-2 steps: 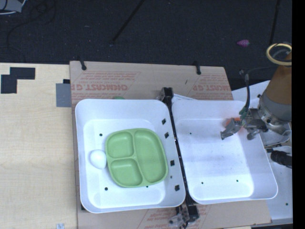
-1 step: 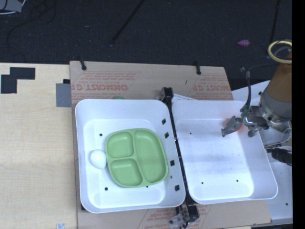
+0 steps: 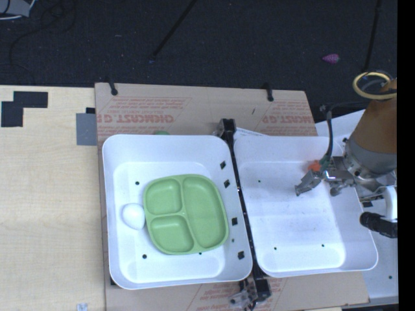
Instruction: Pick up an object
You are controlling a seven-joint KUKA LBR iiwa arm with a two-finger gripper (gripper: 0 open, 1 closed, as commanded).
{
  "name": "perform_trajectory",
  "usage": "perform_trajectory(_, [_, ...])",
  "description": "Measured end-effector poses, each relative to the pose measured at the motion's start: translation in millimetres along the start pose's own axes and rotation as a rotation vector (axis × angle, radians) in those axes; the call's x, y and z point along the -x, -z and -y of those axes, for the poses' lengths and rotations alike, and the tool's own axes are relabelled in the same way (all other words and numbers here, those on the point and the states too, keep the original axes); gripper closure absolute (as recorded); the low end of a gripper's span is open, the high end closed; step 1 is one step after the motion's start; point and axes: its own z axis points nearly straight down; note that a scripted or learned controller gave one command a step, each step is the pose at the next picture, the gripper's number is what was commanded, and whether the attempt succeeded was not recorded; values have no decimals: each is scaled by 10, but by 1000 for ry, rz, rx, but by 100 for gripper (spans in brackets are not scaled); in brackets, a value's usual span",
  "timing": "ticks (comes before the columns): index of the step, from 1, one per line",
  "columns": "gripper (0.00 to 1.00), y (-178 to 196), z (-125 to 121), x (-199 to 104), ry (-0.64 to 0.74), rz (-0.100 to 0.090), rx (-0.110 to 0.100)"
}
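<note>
1. 2 white bins: the left bin (image 3: 117,173) held 1 green divided plate (image 3: 185,214) and 1 white ball (image 3: 133,216) touching the plate's left edge.
2. The plate's long axis ran toward the bin's far-left corner.
3. The gripper (image 3: 311,181), fingers spread and holding nothing, hung over the right bin (image 3: 292,251) near its far-right corner.

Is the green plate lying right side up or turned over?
Right side up: the green plate shows three hollow compartments facing upward.

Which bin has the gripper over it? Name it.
The right bin. The gripper hangs over its upper part, while the left bin holds the green plate and white ball.
</note>
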Motion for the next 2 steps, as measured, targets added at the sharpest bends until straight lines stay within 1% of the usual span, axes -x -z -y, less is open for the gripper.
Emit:
perform_trajectory(1, [0, -498, -9, -98, 1, -1, 1])
perform_trajectory(2, [0, -847, -8, -107, 0, 1, 3])
